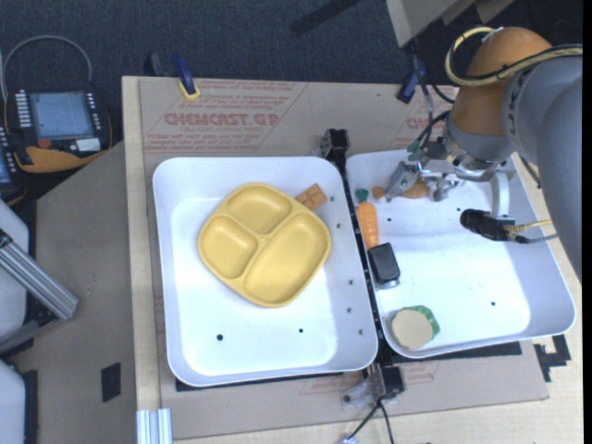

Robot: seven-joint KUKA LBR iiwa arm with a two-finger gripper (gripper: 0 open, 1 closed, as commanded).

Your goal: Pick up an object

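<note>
My gripper (pixel 421 181) hangs over the back left part of the right bin (pixel 518 285), under the arm's orange band. A small orange piece (pixel 417 191) shows right beneath it; whether they touch is unclear. An orange carrot (pixel 367 224) lies along the bin's left wall, just left of and nearer than the gripper. A black block (pixel 384 264) lies in front of the carrot. A round tan item with a green edge (pixel 413 327) sits at the bin's front left. A tiny green bit (pixel 363 194) lies behind the carrot.
The left bin (pixel 185 313) holds a yellow divided plate (pixel 265 245) and a small brown block (pixel 312 195) at its back right. A black cable end (pixel 481 222) hangs over the right bin, to the right of the gripper. A pendant screen (pixel 57 118) sits off the bench at far left.
</note>
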